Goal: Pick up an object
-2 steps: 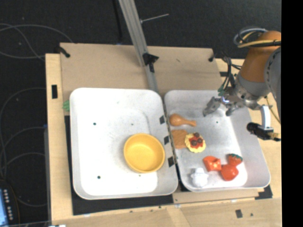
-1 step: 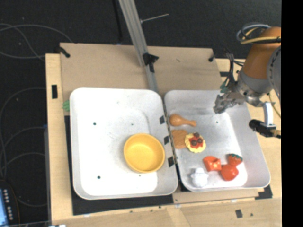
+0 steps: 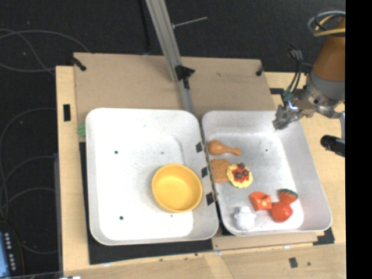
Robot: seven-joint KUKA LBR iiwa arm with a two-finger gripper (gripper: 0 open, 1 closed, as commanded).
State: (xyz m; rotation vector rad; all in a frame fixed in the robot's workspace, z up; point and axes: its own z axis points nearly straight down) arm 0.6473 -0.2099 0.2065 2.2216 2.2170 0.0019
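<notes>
Quick count: two white bins side by side, the left bin with one yellow bowl near its lower right corner. The right bin has six bits: one drumstick, one brown square piece, one little tart with berries, one red chunk, one tomato-looking thing and one white lump (all bunched toward the bin's left and lower side). The pincer hangs over the right bin's top right corner, well apart from all of them, and whether it's open I can't tell. Tan desk, dark floor with cables, metal pole behind.
</notes>
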